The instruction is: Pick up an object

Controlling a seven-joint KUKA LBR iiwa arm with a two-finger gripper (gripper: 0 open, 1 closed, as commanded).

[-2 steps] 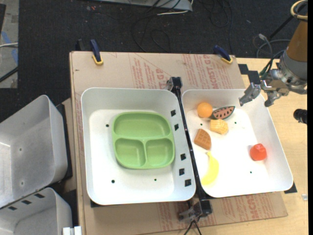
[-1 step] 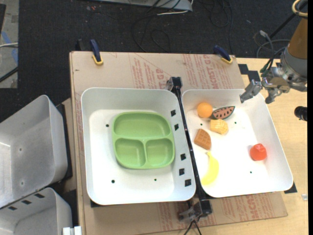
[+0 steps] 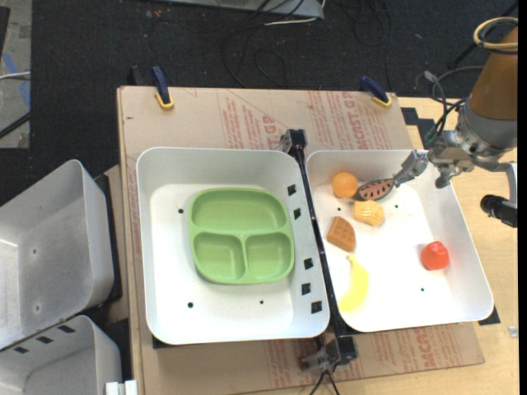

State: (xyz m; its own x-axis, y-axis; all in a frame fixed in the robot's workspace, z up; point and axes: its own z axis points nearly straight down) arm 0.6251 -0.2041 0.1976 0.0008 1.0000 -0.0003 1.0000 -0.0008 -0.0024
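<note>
Gripper point(image 3: 420, 164) is positioned at approx. 1 o'clock over the right bin point(image 3: 461, 303), at its rim; jaw state cannot be told, nothing is seen held. Candidate objs. are grouped at 10 o'clock in the bin: orange ball point(image 3: 345, 184), brown slice point(image 3: 377, 190), corn piece point(image 3: 370, 213), waffle point(image 3: 342, 234). The banana point(image 3: 356, 285) and red item point(image 3: 435, 255) are set apart, so easier access is judged.

The arm point(image 3: 494, 97) is cut off by the right edge; its hand point(image 3: 432, 164) is too small to read.
</note>
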